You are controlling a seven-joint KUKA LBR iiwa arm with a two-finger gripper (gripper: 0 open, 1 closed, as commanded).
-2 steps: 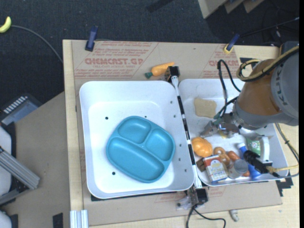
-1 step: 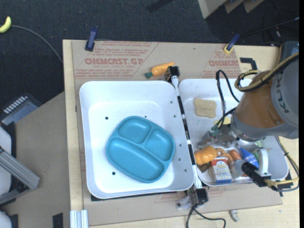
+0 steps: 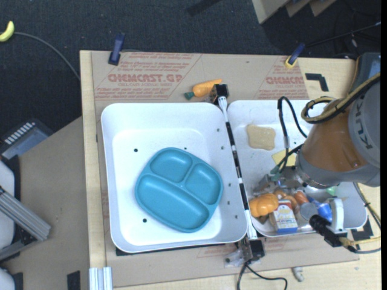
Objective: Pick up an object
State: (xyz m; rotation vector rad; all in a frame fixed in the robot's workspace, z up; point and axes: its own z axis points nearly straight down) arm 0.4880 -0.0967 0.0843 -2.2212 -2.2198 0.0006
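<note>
Whether the gripper (image 3: 278, 177) was open or shut could not be told: the grey arm (image 3: 338, 144) with its orange band covered it from above, and only a dark bit of it showed at the arm's left edge, low over the right bin (image 3: 242, 110). No object could be seen held in it.

The objects to pick lay in that right bin. A tan square pad (image 3: 261, 136) sat by itself toward the far end, well apart from the rest. A yellow piece (image 3: 279, 157) was half hidden by the arm. At the near end lay a crowded heap: a round orange object (image 3: 262, 206) against the bin's left wall, a small printed box (image 3: 285, 220) just beside it, and a blue-capped item (image 3: 324, 211) further right. Their edges ran together, and what lay under the arm was out of sight.

The left bin (image 3: 121, 125) held a blue divided plate (image 3: 178, 189), lying flat and tilted across the floor of the bin.

Both bins rested on a pale board (image 3: 151, 71) with red print on it. A blue clamp (image 3: 116, 49) and a yellow clamp (image 3: 294, 55) held its far edge, and an orange-handled clamp (image 3: 205, 89) sat where the bins met. A black cable (image 3: 284, 116) looped from the arm over the right bin. Dark carpet (image 3: 60, 5) lay beyond the board.
</note>
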